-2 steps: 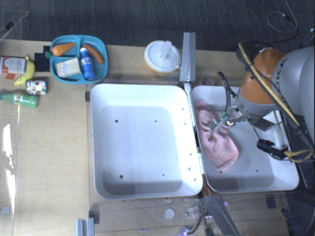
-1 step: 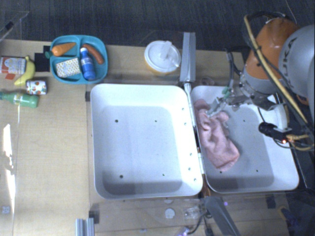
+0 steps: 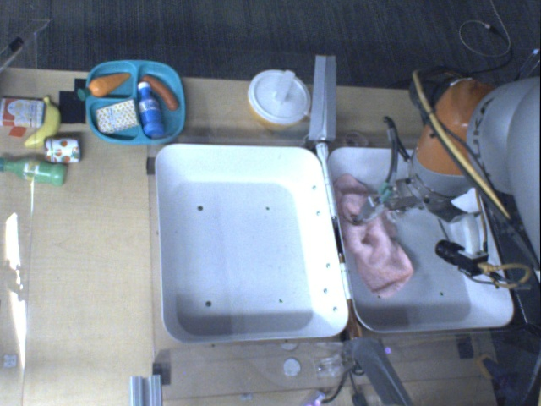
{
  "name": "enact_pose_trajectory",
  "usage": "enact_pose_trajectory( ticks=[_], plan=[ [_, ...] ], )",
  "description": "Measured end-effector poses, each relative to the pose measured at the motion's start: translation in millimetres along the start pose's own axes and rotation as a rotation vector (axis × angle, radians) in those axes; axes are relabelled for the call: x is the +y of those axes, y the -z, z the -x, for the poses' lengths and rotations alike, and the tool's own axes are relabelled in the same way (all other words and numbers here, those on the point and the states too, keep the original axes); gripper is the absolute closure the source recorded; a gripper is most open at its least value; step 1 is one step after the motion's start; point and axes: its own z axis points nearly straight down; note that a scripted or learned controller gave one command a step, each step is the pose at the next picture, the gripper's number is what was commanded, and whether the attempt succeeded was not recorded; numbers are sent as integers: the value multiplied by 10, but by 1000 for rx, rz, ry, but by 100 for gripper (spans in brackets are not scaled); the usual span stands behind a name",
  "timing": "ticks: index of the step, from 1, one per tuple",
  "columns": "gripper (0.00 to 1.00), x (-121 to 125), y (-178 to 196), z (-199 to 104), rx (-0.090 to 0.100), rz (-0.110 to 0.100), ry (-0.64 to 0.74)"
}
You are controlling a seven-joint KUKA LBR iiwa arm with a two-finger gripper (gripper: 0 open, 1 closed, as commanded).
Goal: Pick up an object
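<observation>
We see the gripper [image 3: 378,206] touching the pink cloth [image 3: 372,244] by the right bin's [image 3: 473,307] left wall; its state we cannot tell.

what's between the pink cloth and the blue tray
In the camera view, the left white bin lies between the pink cloth, which sits in the right bin, and the blue tray on the bench.

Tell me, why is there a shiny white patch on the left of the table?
In the camera view, that patch is glare on the table; soft shadows darken the near side of the left bin; the pink cloth looks slightly blurry, and so do the jaws above it.
</observation>
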Motion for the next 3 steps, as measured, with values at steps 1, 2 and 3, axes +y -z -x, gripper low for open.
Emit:
enact_pose_trajectory(
  ticks=[1,2,3],
  plan=[
    [0,-280,-39,118,-4,15,73],
    [100,-257,59,97,0,16,75],
    [100,549,867,-185,1,-3,196]
  ],
)
